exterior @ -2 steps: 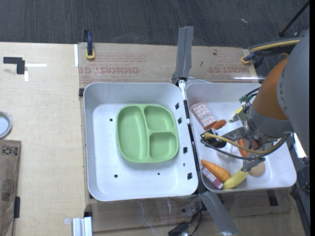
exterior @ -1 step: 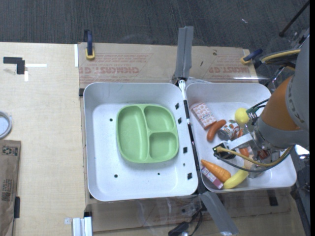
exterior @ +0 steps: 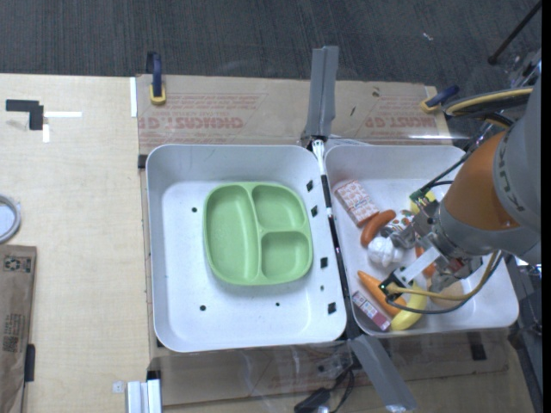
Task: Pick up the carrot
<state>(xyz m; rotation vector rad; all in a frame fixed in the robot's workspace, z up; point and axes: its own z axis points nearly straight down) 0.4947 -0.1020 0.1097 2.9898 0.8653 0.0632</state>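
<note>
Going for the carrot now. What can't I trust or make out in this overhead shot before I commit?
- Gripper: finger state unreadable in the camera view; wrist and cables cover it.
- Carrot: its right end runs under the gripper, so contact can't be judged.
- Banana: partly hidden by cables.
- White item: too small and blurred to identify.
- Pink packet: label too small to read.

Chunky grey arm (exterior: pixel 525 157) with a fat orange band (exterior: pixel 478 192) above the wrist, yellow and black cables (exterior: pixel 469 101) looping everywhere.

Orange carrot (exterior: pixel 372 283), green plate (exterior: pixel 258 232) (white bins (exterior: pixel 172 256)).
</note>
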